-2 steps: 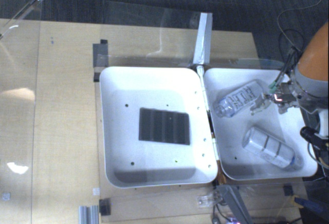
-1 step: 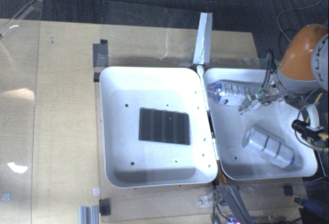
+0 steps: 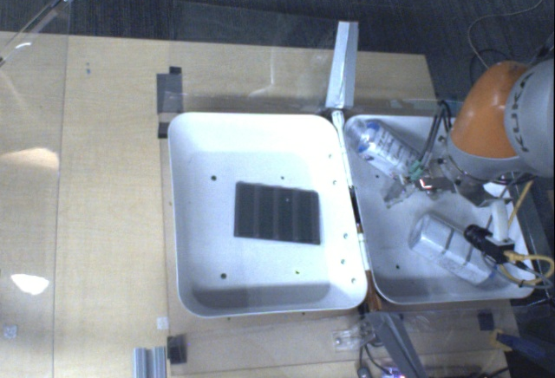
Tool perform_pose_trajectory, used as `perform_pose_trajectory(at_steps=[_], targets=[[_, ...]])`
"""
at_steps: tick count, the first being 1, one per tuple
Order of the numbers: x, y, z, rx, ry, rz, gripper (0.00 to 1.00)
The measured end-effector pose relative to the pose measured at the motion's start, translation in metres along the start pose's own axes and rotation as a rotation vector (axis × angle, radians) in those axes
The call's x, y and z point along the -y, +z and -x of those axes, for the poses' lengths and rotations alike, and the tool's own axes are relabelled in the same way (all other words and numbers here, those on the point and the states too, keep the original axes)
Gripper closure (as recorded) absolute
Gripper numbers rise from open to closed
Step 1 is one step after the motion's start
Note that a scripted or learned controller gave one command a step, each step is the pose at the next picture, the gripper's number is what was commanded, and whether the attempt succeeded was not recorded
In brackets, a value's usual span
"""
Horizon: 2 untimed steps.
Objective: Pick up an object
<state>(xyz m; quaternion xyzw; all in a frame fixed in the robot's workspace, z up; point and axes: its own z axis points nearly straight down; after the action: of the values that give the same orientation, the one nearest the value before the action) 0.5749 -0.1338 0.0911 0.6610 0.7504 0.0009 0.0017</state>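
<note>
My gripper (image 3: 401, 187) hung low in the nearer bin (image 3: 386, 268), not far from the wall that bin shares with the other bin (image 3: 204, 220). Whether it stood wide or narrow I could not tell from this slanted view.

The closest thing to pick was a crumpled bottle (image 3: 375, 145), clear with a blue label. It lay just ahead of the gripper and off to one side, tucked into the bin's corner, close to both the back wall and the shared wall. On the gripper's opposite side, back towards my wrist, a clear container (image 3: 440, 246) lay on its side near the bin's front rim.

Between those two things, bare white floor ran ahead of the gripper to the shared wall. That was the open room I had there. The corner around the bottle was tight.

Past the shared wall, a ribbed black mat (image 3: 277, 213) lay flat in the middle of the other bin, well apart from the gripper. White floor showed on all four sides of the mat, out to the rims. Beyond the rims lay the pale wooden bench (image 3: 87, 194).
</note>
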Motion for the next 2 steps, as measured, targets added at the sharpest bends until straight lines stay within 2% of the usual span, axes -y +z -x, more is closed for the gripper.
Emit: perform_pose_trajectory(at_steps=[1,2], targets=[[-0.065,0.004,0.007,-0.004,-0.128,-0.012,0.0],[-0.067,-0.02,0.03,-0.001,-0.153,-0.002,0.0]])
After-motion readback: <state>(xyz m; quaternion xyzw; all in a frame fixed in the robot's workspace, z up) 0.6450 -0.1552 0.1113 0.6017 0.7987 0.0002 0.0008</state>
